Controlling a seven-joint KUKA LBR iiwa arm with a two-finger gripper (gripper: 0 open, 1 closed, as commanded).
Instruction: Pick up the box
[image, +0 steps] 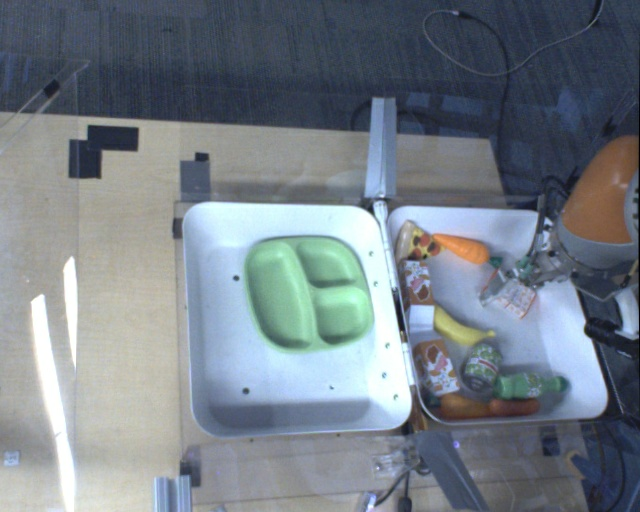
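Note:
A small white and red box hangs tilted in the right bin, near its far right side. Its upper edge sits between the fingertips of my gripper, which is shut on it. The grey arm with the orange band comes in from the right, above the bin's far right corner. Two more printed boxes lie along the bin's left wall, one toward the back and one toward the front.
Also in the right bin are a carrot, a banana, a round can, a green bottle and a pizza-slice toy. The left bin holds a green divided tray.

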